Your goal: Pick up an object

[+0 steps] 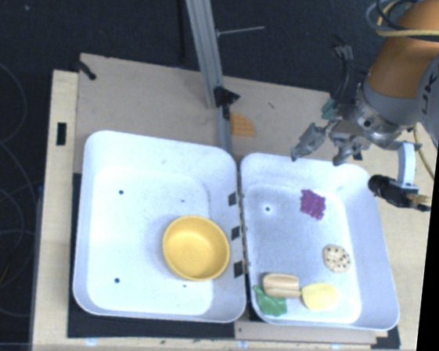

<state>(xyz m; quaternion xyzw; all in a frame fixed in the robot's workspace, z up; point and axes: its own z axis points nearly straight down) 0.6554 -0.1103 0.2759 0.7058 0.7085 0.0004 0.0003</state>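
The gripper (pixel 317 150) hovers spread open and empty over the right bin's (pixel 371 227) far rim. The purple object (pixel 312 203) lies nearest — seemingly flat, so the fingers might skid off — others crowd the near corner.

Desk (pixel 150 96): pale tan top, seen from above at a slant.

Lying directly on it:
- Left white bin (pixel 99 196), shallow, toward the desk's left edge and reaching near the front edge.
- Right white bin (pixel 371 227), shallow, side by side with the left one, their inner rims touching; it reaches toward the front right corner.
- Grey metal post (pixel 206 51), rising at a tilt from behind the bins' junction, near the back edge.
- Small orange patch (pixel 242 125) just beside the post's foot.
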